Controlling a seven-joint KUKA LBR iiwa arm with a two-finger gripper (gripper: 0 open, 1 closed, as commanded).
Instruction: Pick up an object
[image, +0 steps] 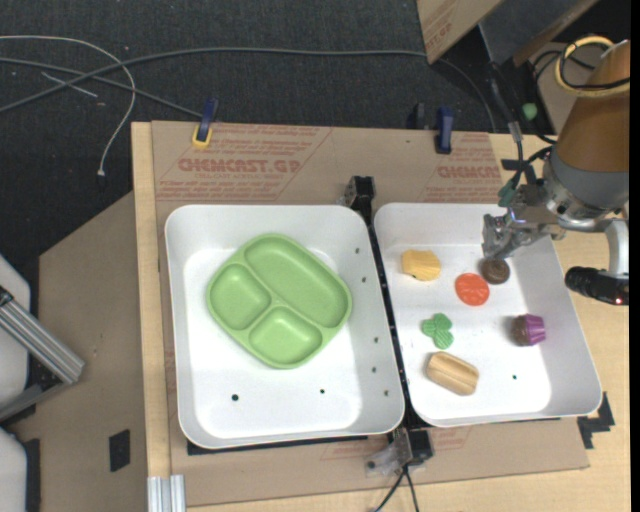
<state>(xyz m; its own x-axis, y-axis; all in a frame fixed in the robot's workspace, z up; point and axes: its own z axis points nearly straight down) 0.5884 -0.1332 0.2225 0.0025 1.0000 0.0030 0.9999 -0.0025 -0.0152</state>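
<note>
- Two shallow white bins sit side by side on a brown cardboard sheet (300, 165) printed with faded red lettering; two blue clamps (207, 118) pin the sheet's far edge, and dark carpet with thin grey cables (90, 75) lies beyond.
- The left bin (200, 400) holds a pale green divided plate (280, 300) with three compartments, smooth and matte, set askew.
- The right bin (560, 385) serves as landmark: near its centre lies a round orange-red piece (473, 290); toward its far left is a yellow-orange lump (422, 265); a small green leafy piece (437, 327) lies left of centre; a tan bread-like loaf (453, 372) with ridges sits at its near side; a purple piece (528, 329) rests by its right wall.
- The gripper (497, 255) hangs over the bin's far part, just above a small brown round object (495, 270) beside the orange-red piece.
- The metal fingers blur into shadow; I cannot tell whether they are spread or closed, nor whether they touch the brown object.
- The arm's orange band (600, 110) is cut off by the frame's right edge.
</note>
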